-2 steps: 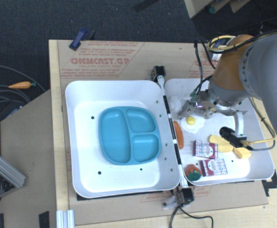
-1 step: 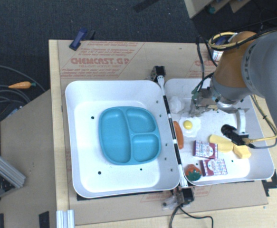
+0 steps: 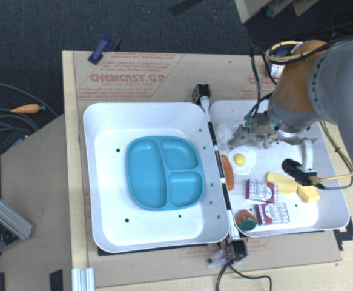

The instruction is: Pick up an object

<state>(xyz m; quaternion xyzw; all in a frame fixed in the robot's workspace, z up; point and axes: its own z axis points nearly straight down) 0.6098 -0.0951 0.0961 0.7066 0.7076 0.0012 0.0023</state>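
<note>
White plastic forms both shallow bins on the cardboard-covered worktop (image 3: 164, 71), seen in the single overhead camera view. The left bin (image 3: 103, 132) carries a sectioned blue plate (image 3: 164, 171); the right bin (image 3: 333, 214) holds the candidate objects. Just below the gripper (image 3: 255, 135) lies a toy fried egg (image 3: 241, 160), white with a round yellow yolk, and an orange-red sausage-shaped piece (image 3: 227, 170) lies along the bin's left wall. Farther right sit a pale yellow banana-like piece (image 3: 291, 184), partly crossed by a black part of the arm's tooling, two flat red-and-white packets (image 3: 261, 191), and a small red-and-green item (image 3: 245, 219) near the front corner. Whether the jaws are apart or together cannot be told from this view; nothing is visibly between them. The egg appears to be a light, rigid, smooth plastic toy, thin and flat, hence likely slippery and hard to pinch from above; a hold across its raised yolk or its narrowest edge seems best. The sausage, being rounded and narrow, would probably admit a firmer grasp across its middle.
</note>
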